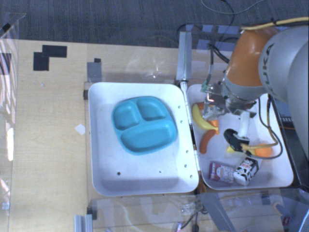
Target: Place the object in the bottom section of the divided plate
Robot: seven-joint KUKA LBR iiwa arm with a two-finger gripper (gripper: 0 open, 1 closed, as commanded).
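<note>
A blue divided plate lies in the left white bin, with two small sections at its far side and one wide section at its near side. All its sections are bare. My gripper hangs low in the right bin, directly over the right end of a yellow banana. The banana lies against that bin's left wall. A small orange piece shows just under the gripper. The wrist hides how the gripper meets the banana.
Also in the right bin: a red-orange sausage below the banana, an orange item to the right, a maroon carton and a black-and-white milk carton at the near edge. A raised rim separates the two bins.
</note>
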